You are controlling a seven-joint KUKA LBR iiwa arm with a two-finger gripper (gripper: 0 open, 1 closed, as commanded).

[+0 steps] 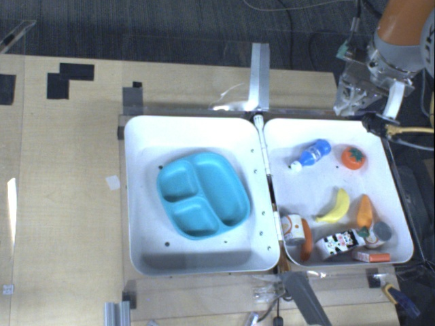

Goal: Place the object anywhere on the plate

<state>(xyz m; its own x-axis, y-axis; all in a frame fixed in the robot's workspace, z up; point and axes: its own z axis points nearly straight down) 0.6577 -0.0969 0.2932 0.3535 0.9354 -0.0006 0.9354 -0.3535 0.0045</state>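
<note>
A blue plate (202, 194) with three compartments lies in the left white bin (139, 202). The right bin (319, 131) holds the loose objects: a blue bottle (311, 153) on its side, an orange round fruit (353, 157), a yellow banana (334, 207), an orange carrot-like piece (365, 211), a small can (293, 227) and a black-and-white box (342, 243). My gripper (358, 99) hangs over the back right corner of the right bin, beyond its rim and well away from the plate. I see nothing held in it.
A metal post (260, 73) stands behind the divider between the bins. Cables (292, 9) trail across the dark floor at the back. A brown sausage-like piece (306, 240) and a small red box (372, 256) lie at the right bin's front.
</note>
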